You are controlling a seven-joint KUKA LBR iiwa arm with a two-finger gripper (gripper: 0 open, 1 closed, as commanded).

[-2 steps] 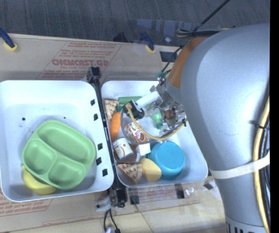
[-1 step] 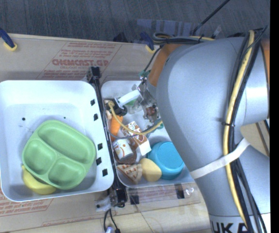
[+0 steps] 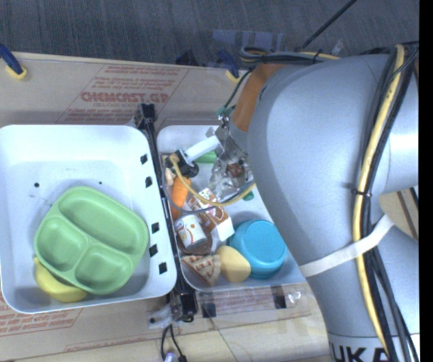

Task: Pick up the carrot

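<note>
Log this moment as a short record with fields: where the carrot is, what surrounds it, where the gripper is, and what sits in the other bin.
carrot: orange carrot lying in the right bin, near its left wall
neighbours: blue bowl, yellow lemon-like piece, brown-and-white toy foods below the carrot
gripper: gripper low over the right bin, to the right of the carrot; nothing seen between its fingers
left bin: left bin holds a green divided plate resting on a yellow object
task status: carrot not yet picked up
</note>
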